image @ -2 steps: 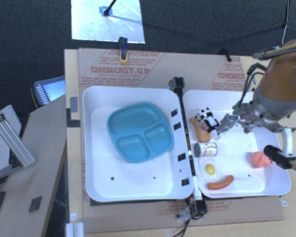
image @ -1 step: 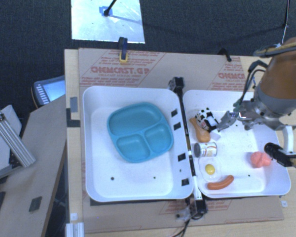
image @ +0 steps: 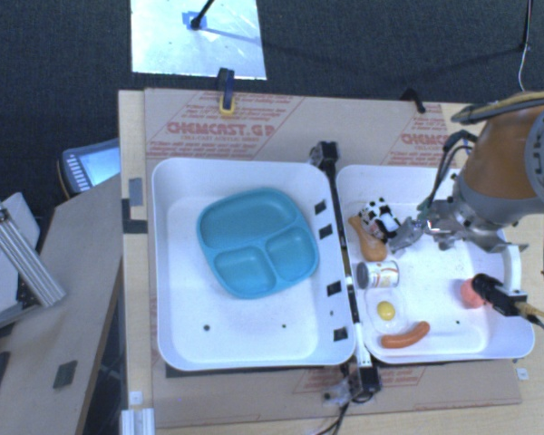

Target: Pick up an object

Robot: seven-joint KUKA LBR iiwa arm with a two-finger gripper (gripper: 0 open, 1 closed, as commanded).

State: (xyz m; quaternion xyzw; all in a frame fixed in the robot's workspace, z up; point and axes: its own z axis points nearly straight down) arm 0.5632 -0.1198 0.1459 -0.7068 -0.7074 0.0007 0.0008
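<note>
right bin (image: 435,344) holds toys; gripper (image: 408,234) fingertips seem blurred, unreadable.

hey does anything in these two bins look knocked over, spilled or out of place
Mostly no. The small white cylindrical cup in the right white bin lies on its side. The blue divided plastic plate sits askew in the left white bin. Nothing spilled.

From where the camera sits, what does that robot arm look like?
The arm is bulky and rounded, grey with a broad orange band above the wrist. Thin dark cables loop beside it. Its gripper is a small grey metal piece with two fingers.
</note>
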